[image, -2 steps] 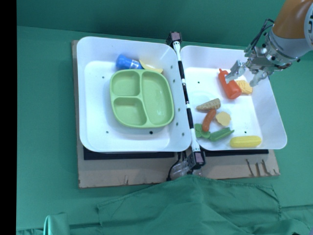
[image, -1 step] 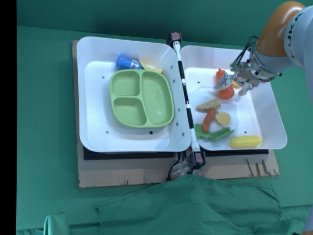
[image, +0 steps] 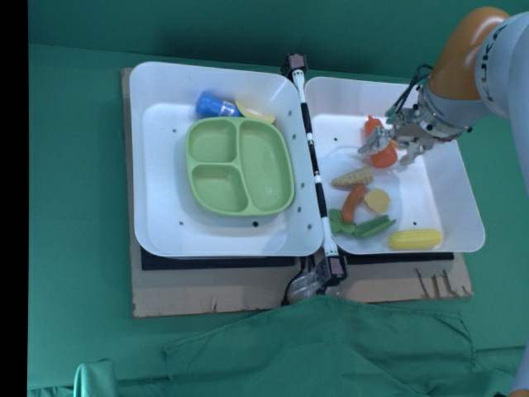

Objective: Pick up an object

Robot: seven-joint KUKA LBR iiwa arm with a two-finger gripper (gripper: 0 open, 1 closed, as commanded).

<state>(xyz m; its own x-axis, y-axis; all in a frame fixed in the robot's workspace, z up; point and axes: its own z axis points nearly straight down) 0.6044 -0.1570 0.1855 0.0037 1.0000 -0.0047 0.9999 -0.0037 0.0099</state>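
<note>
On the green bench the right bin [image: 463,197] holds toy food — the gripper [image: 387,143] sits at the red toy [image: 378,143], grip unclear, so go straight and slow.

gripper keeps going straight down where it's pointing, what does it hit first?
Most likely the red-orange toy vegetable right beneath the two-finger gripper in the right white bin. Depth is unclear from this slanted view, so contact may already be close.
</note>
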